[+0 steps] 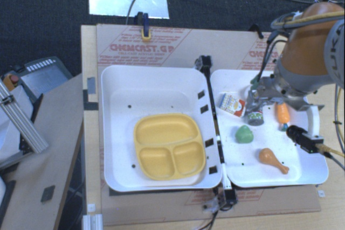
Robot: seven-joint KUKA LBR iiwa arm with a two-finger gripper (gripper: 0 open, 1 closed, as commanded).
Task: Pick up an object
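Grey metal at the end effector (254, 113), low in the right bin (312, 172), tip down among the toys near that bin's upper middle; too blurred and too much in its own shadow to tell whether spread or clenched, and nothing visibly caught in it. Just to the view's left of the tip, touching or nearly so, a small white carton with red print (230, 103), lying flat, long side slanting from upper left down to lower right. Just below the tip, toward the near edge, a green rounded toy (244, 134), compact, no clear long axis. To the right of the tip, close by, an orange carrot-like toy (283, 112), long axis roughly up and down in the view, partly tucked under the wrist. Farther off, toward the near right corner, a tan drumstick-shaped toy (273, 159), long axis slanting down to the right, fat end nearer the tip. By judgement, carton and green toy the likeliest targets, each a short shift from the tip: carton sideways leftward, green toy toward the near rim. Well apart, across the divider, a yellow compartment tray (169, 145) in the left bin (116, 116), out of play. Both bins on the worktop (178, 43).
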